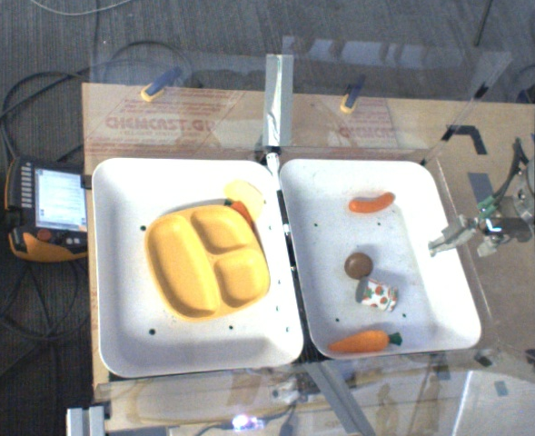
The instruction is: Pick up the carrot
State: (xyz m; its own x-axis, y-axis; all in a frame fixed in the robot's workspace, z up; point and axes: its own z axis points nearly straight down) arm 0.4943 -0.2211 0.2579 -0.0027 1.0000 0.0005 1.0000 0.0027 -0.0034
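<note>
In the camera view, two shallow white bins sit side by side on the bench (113,116). The right bin (449,271) holds the carrot (361,341), which lies on its side along the bin's near wall, orange body pointing left and its small green top at the right end. Further back in the same bin lies an orange sausage (371,203), near the far wall. Between the two, roughly in the middle of the bin floor, sits a small brown round piece (358,264), and just beside it on the near side a small white item with red and green markings (377,295), which is too small to identify. The left bin (122,334) carries a yellow divided tray (208,260) tilted at an angle, with a pale yellow round piece (243,192) and a small reddish-orange piece (241,211) tucked at its far right corner. The gripper (449,237) hangs at the right bin's right rim, its metal tip reaching just over the rim toward the bin floor; whether the jaws are spread or pressed together cannot be told from this angle, and nothing is seen between them. The carrot lies well apart from the jaws, nearer the camera and to their left, resting untouched on the bin floor. A handheld pendant with a lit screen (54,205) rests on the floor left of the bench.
</note>
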